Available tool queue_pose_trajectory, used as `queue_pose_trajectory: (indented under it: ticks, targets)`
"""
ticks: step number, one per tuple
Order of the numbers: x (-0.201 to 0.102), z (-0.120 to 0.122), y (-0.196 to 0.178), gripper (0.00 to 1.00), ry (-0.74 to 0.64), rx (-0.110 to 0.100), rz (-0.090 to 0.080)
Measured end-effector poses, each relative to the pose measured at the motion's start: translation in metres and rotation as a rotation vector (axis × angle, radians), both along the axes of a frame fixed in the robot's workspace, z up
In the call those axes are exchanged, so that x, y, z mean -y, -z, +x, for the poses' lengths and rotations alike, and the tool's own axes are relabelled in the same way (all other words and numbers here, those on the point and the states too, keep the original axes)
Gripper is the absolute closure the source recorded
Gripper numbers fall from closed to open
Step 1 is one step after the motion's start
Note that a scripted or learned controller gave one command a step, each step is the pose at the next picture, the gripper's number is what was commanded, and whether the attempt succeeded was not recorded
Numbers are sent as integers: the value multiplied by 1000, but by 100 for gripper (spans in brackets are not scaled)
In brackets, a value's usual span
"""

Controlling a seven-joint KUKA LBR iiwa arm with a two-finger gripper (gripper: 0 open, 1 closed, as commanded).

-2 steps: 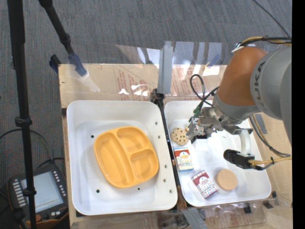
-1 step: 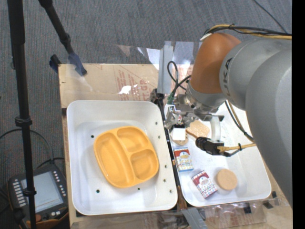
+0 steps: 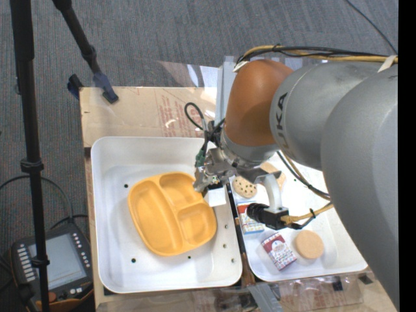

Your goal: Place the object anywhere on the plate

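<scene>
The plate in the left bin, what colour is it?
The plate is yellow-orange, plain, seen in the camera view.

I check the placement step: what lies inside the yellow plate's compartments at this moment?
The yellow plate shows bare compartments where visible. The gripper hangs over its right rim, covering that small part.

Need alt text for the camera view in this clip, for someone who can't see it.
A grey arm with an orange band reaches from the right, its gripper low at the right edge of a yellow divided plate in the left white bin. The right bin holds a round cookie and a small red packet.
</scene>
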State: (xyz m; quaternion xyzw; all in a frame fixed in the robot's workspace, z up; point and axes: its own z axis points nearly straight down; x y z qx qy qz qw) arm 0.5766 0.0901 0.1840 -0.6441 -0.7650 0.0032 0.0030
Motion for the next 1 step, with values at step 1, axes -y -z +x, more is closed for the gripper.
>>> queue_pose_trajectory:
  ticks: [1]
  targets:
    - [0, 0, 0, 0, 1, 0, 0]
